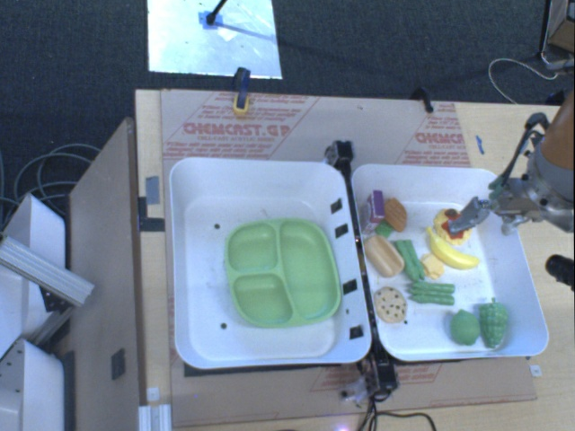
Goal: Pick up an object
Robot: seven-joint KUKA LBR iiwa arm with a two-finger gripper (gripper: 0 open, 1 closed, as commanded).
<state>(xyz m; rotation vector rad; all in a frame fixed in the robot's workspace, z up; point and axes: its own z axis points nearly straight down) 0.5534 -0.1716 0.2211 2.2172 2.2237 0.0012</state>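
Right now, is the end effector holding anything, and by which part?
Cannot be told: the end effector sits over the banana and a red piece, with no visible hold.

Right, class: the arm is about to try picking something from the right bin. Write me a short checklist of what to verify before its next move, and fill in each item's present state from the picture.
1. Gripper is over the right bin, above the toy food: ok.
2. A target lies right below it, the banana with a red piece beside it: ok.
3. Fingers open enough for the banana: cannot tell, too small and blurred.
4. Target stands apart from its neighbours: not ok, the banana touches a small yellow piece and the red one.
5. Nothing already held between the fingers: cannot tell.
6. Green divided tray sits in the left bin, away from the arm: ok.
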